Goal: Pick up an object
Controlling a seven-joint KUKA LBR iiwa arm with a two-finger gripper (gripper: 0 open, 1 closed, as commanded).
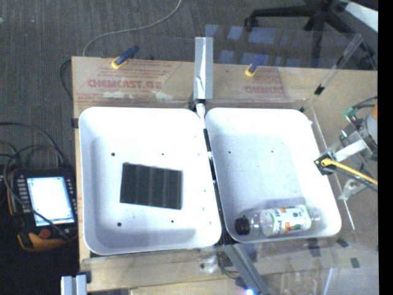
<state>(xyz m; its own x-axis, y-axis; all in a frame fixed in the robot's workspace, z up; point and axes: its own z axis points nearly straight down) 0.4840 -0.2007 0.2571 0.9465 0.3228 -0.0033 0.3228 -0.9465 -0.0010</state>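
A clear plastic bottle (279, 220) with a black cap and a printed label lies on its side along the front wall of the right bin (264, 134). A flat black ribbed rectangle (151, 185) lies in the middle of the left bin (98, 134). My gripper (366, 137) sits at the far right edge of the view, outside the right bin and past its right rim, well away from both objects. Nothing is seen in its grasp.
A metal post (202, 69) stands behind the seam between the bins. A handheld pendant with a lit screen (46, 200) lies left of the bench. Chair legs (295, 17) stand on the carpet at the back.
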